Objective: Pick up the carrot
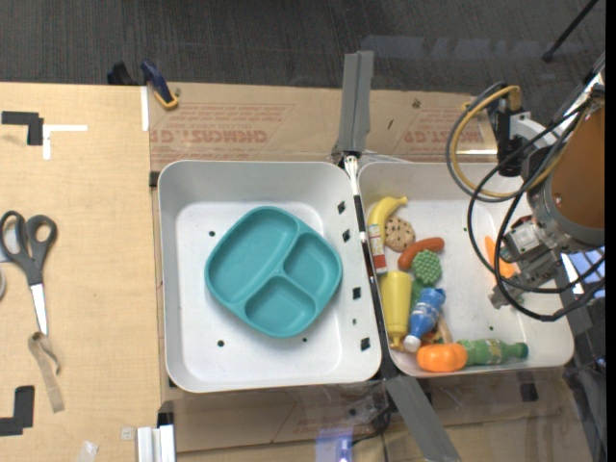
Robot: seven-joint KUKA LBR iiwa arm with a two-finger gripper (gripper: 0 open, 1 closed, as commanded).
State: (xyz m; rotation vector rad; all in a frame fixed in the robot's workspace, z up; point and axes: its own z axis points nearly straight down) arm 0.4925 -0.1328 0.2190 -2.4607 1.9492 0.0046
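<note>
Two white bins sit side by side on the bench. The left bin has just a teal divided plate lying in the middle of it. The right bin is where all the stuff is. Along its left wall there's a banana, a cookie, a red sausage, a green broccoli-looking piece, a yellow bottle and a small blue bottle. Down by the near wall, an orange fruit is touching a green bottle that lies on its side. The carrot is over on the right side of that bin, well apart from the pile; I can only see an orange bit of it poking out. The gripper is right up against it, low in the bin, with black cables looping around in front. Honestly I can't tell if the gripper is open, closed, or actually has the carrot, since too much is hidden. A pair of scissors lies on the bench far off to the left.
</note>
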